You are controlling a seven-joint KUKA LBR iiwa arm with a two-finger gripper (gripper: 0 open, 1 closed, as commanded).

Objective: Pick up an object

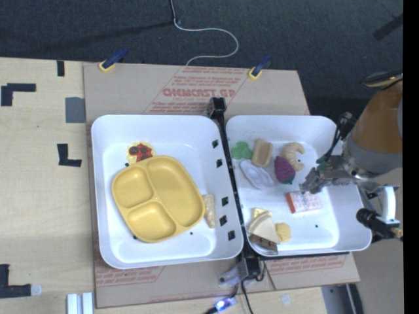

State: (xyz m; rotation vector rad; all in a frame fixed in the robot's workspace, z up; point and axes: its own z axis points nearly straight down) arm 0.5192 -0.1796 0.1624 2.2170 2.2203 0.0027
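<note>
We take the right bin (327,241) as our landmark. Nearest its front wall we find a wedge-shaped piece (264,229) with a small yellow item (283,231) touching its right side. Just behind these lies a flat red-and-white packet (305,203), the thing closest to the gripper (313,182); its long axis runs roughly left to right across the bin, tilted slightly, with the red end pointing toward the divider between the bins. The gripper sits directly above the packet's far right corner, near the bin's right wall, and we cannot tell whether its fingers are parted or closed, nor whether they touch the packet. Farther back we see a purple item (284,169), a clear crumpled piece (254,174) to its left, and then, along the back wall, a green item (241,150), a tan block (262,153) standing on its long axis front to back, and a pale curved pastry (293,150). To the left of the landmark, the left bin (105,136) holds a yellow divided tray (157,198), with a small red-and-yellow item (140,152) just behind it.
</note>
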